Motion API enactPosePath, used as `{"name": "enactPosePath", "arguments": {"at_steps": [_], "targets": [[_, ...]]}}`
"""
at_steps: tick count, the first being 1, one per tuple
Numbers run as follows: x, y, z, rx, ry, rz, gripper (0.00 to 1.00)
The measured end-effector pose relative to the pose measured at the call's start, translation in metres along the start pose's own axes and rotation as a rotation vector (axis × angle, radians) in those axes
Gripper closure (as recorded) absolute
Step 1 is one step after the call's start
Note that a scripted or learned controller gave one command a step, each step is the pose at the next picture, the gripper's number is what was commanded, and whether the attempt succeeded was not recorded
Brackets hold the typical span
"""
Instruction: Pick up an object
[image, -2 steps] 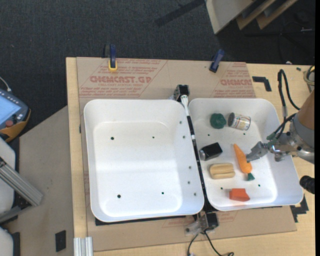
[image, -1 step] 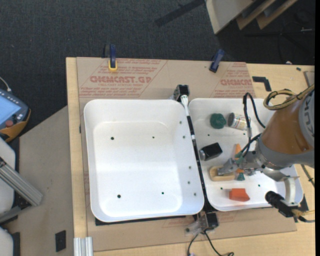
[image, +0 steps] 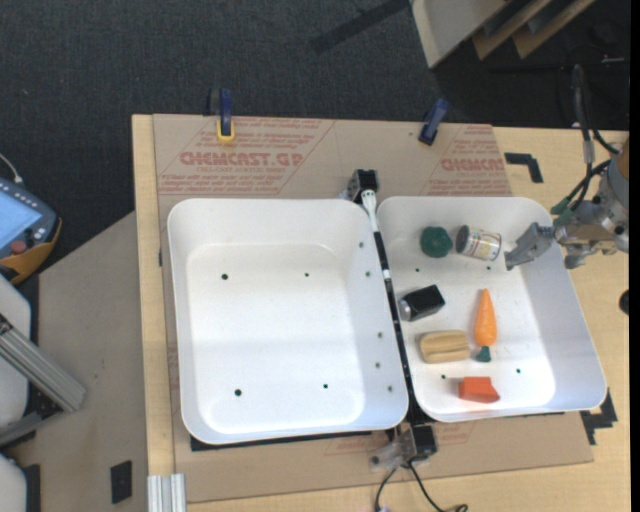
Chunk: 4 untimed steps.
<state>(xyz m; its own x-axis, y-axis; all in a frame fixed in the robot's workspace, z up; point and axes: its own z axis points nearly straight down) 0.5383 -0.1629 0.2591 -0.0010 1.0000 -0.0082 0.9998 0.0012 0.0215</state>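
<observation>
Grey robot hand at the frame's right edge

The hand is grey metal with a flat, pale finger; dark cables loop above it, and small green touches mark its body.

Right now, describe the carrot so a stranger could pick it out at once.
Look in the right bin, the one holding all the objects. Near its middle lies the carrot, lengthwise toward the camera, just right of a tan block. It is the only long, tapered orange piece, with a small green tip at its near end.
</observation>
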Motion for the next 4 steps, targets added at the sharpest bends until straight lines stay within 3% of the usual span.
{"name": "enactPosePath", "arguments": {"at_steps": [1,2,3,4], "targets": [[0.010,-0.037,0.113,0.033,0.012,0.002,0.00],[0.045,0.003,0.178,0.024,0.010,-0.003,0.00],[0.042,0.003,0.164,0.020,0.007,0.001,1.00],[0.072,-0.050,0.166,-0.029,-0.003,-0.002,1.00]]}}
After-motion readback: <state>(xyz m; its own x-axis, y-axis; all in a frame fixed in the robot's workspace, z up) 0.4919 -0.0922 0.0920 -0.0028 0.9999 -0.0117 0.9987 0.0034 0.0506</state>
